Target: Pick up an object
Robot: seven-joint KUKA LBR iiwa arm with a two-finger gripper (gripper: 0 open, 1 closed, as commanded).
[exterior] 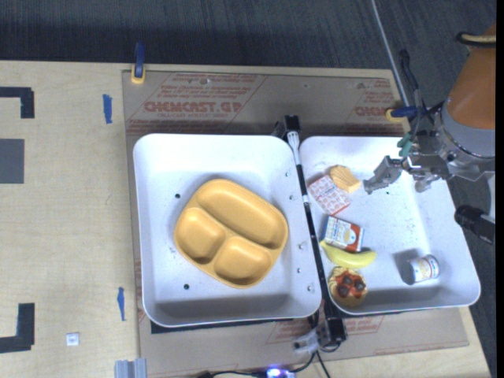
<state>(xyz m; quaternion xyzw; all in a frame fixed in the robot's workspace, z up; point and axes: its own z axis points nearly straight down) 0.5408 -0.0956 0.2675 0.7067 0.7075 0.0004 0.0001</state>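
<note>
The gripper [376,181] hangs over the right bin [465,290], whether open or closed I cannot tell. The yellow block [344,178] lies just left of it, nearest object.

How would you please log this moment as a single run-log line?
arm: over right bin | gripper: above bin floor, nothing held | nearest: yellow block | left bin: yellow tray

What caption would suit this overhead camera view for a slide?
Robot gripper hovers over the right bin of small items, a yellow divided tray lying in the left bin.
</note>
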